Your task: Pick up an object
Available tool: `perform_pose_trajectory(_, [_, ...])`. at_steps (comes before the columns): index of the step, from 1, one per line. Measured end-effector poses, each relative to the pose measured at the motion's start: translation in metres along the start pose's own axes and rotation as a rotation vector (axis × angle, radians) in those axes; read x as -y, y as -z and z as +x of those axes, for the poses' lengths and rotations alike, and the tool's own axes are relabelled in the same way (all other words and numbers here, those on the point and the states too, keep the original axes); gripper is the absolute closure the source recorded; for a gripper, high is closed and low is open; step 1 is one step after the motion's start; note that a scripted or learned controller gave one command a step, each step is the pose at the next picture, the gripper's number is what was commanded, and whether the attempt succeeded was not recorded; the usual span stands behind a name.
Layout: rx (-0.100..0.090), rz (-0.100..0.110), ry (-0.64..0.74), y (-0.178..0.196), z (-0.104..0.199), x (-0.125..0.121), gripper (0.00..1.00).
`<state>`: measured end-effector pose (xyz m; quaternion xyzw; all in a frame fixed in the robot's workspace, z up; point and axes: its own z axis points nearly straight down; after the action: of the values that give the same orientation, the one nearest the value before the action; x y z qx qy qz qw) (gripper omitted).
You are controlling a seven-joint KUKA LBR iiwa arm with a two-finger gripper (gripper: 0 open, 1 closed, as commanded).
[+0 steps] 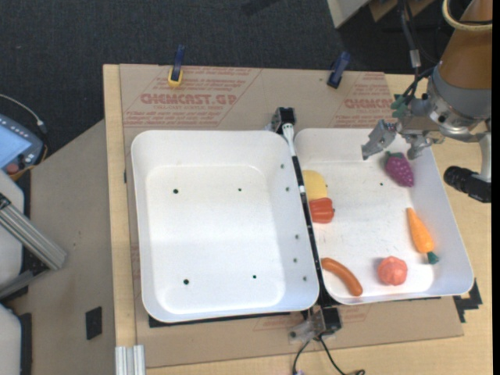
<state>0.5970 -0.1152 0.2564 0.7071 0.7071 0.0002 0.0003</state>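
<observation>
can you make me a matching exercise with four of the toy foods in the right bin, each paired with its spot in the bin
Things:
1. grapes
2. carrot
3. sausage
4. tomato

Places:
A. near front edge, close to the divider between the bins
B. far right corner, just below the tool
C. along the right wall, about midway down
D. front right area, near the carrot's green tip

Pairs: 1-B, 2-C, 3-A, 4-D
</observation>
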Motion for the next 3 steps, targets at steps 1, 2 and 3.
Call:
perform_pose_trajectory(1, [0.001, -0.004, 0.001, 0.011, 0.0, -0.001, 1.0])
perform_pose_trajectory(2, [0.001, -0.003, 0.0, 0.01, 0.0, -0.001, 0.0])
perform_pose_trajectory(3, [0.001, -0.007, 0.001, 0.021, 0.0, -0.001, 1.0])
